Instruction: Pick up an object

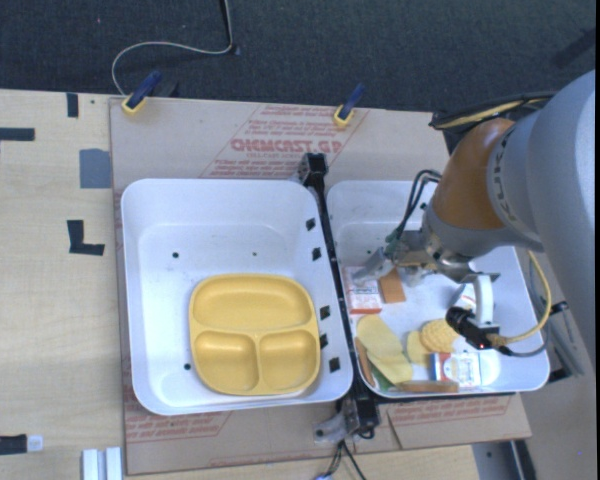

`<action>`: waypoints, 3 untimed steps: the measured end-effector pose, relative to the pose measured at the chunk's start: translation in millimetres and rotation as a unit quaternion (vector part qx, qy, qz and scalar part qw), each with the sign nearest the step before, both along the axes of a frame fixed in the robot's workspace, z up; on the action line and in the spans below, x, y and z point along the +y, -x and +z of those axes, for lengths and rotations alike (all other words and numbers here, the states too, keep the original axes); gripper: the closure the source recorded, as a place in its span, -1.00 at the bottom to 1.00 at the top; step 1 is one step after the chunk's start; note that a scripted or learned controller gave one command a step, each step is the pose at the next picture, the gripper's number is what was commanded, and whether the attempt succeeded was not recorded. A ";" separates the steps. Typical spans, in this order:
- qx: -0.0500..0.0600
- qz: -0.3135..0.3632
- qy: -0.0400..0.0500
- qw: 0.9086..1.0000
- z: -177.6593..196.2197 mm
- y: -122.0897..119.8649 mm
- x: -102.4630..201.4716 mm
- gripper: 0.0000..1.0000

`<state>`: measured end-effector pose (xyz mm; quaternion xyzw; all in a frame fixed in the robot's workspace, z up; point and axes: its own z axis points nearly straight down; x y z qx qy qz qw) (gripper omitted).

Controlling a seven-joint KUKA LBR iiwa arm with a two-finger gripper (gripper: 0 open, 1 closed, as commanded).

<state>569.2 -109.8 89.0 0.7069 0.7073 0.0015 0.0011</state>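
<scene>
My gripper [376, 265] is low in the right bin [365, 208], near its left wall, at the end of the grey arm with the orange band [472, 183]. Just below it lie a small red and white packet [363, 297] and a brown block [391, 289]. Toward the front of the bin sit a pale yellow soft piece [384, 342], a round tan cracker [438, 335] and a red and white carton [460, 368]. Nothing shows as held.
A yellow divided plate [255, 331] lies in the left bin [170, 218]. A black divider [325, 258] runs between the bins. The arm's wrist and a yellow cable [535, 313] cover the right bin's right half. Clamps hold the cardboard at the back.
</scene>
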 end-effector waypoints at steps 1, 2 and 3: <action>-0.007 0.000 0.002 1.000 15.0 -4.2 -0.1 1.00; -0.007 0.001 0.002 1.000 24.2 -4.1 0.2 1.00; -0.007 0.001 0.002 1.000 23.5 -3.8 0.2 -1.00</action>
